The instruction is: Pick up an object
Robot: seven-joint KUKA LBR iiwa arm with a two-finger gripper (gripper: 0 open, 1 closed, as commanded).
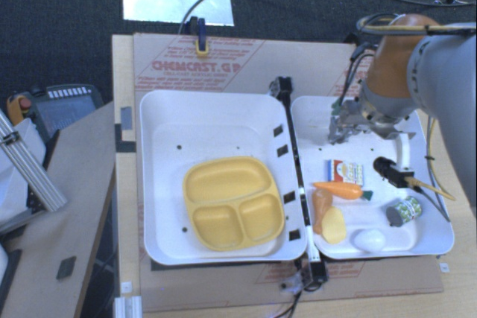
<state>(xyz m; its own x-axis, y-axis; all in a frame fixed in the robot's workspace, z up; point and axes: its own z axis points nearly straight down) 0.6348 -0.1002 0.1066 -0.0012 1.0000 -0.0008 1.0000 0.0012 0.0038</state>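
Glossy smooth white plastic bins point(223, 104); matt yellow plastic tray point(232, 201); printed brown cardboard sheet point(246, 59) beneath.

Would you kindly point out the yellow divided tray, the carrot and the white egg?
yellow divided tray point(223, 184): camera view, floor of its large compartment.
carrot point(339, 190): camera view, middle of its orange body.
white egg point(368, 240): camera view, top of its shell.

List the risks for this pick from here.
1. The carrot, the box and the yellow piece lie packed together in the right bin; a grab there may catch two things or nudge one aside.
2. The gripper hangs over bare floor at the bin's back, so shutting here would likely catch nothing.
3. The white egg looks smooth and round; it may slip out.
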